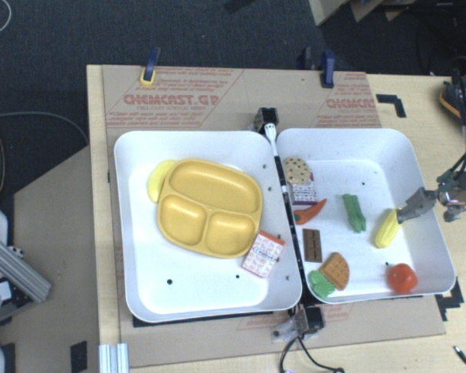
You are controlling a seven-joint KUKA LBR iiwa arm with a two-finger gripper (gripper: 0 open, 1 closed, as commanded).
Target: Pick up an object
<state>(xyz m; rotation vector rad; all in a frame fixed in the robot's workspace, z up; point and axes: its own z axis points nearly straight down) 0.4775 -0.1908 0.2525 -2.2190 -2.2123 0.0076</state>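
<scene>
At the right edge of the frame the gripper reaches over the right bin; how its claw is set I cannot tell. Just left of its tip lies a yellow corn cob, with a tomato below and a green pickle further left.

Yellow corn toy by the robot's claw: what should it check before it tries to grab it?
1. Gripper beside the corn: ok.
2. Corn lying free in the right bin, apart from other toys: ok.
3. Green pickle clear of the corn: ok.
4. Tomato out of the way, nearer the bin's front corner: ok.
5. Fingers wide enough for the corn: cannot tell.
6. Corn already held: not ok.
</scene>
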